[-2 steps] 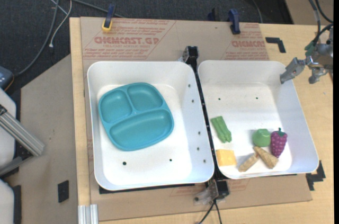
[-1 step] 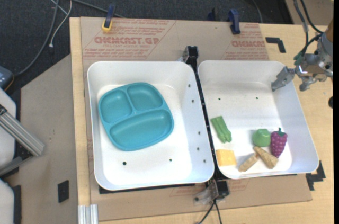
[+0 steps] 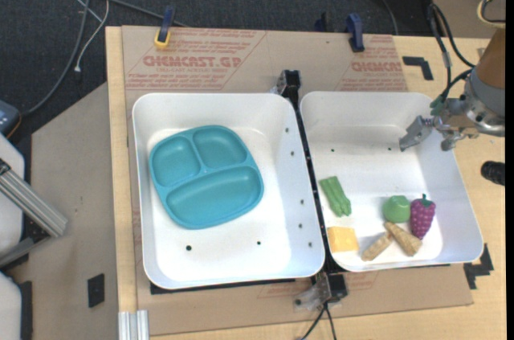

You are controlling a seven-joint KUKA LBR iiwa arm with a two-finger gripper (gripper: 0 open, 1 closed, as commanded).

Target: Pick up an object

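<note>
Two shallow white plastic bins sit side by side on a cardboard-covered bench [image 3: 241, 49]. Left bin [image 3: 161, 250] holds a teal divided plate [image 3: 207, 176], smooth, rounded, three compartments, roughly mid-bin toward its left wall. Right bin [image 3: 361, 117] carries the pick candidates, all clustered along its near edge: green ridged pod-like piece [image 3: 336, 195] by the left wall, yellow flat cheese-like block [image 3: 343, 239] at the near-left corner, two tan bread-stick shapes [image 3: 391, 243] lying crossed near the front rim, round green toy [image 3: 396, 209] and a bumpy purple grape cluster [image 3: 422, 217] toward the near-right corner, those two touching. Gripper [image 3: 419, 133] hangs over the far-right part of the right bin, above bare floor, well apart from the items; nothing between its fingers, and I cannot tell if they are spread or closed at this angle. Reads as approach step, no grasp yet. Next move needs travel toward the near edge, then a descent onto one item; the pod looks the easiest, being isolated.
</note>
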